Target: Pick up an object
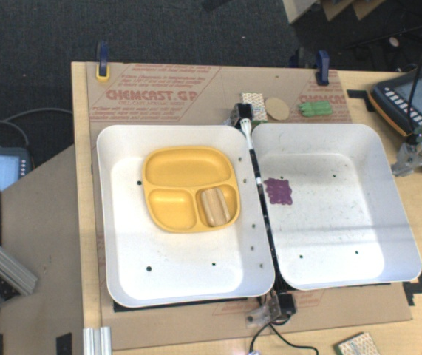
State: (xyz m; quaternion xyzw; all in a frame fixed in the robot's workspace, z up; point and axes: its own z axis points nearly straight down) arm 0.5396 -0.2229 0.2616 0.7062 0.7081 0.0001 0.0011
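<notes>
Camera view looks down at a slant on 2 shallow white bins set side by side on a brown board (159,87) printed with red lettering. In the left bin (122,257) a yellow divided plate (191,188) sits toward the far edge, nearer the bin's right wall than its left. It has 3 compartments: 1 wide section along the far side and 2 smaller ones along the near side. A tan cylindrical block (213,205) lies in the near-right compartment, its long axis running far to near; the other 2 compartments hold nothing that can be made out. Several small dark dots mark the bin floor around the plate.

The right bin (358,235) holds a small purple object (278,191), flat and ragged in outline, lying near the bin's left wall, a little toward the far edge, well apart from the plate. Its floor is speckled with fine dark marks.

On the board beyond the far edge of the bins, near the seam, lie a round tan disc (277,109) and, to its right, a green piece (315,109). 2 blue clamps (322,70) grip the board's far edge
</notes>
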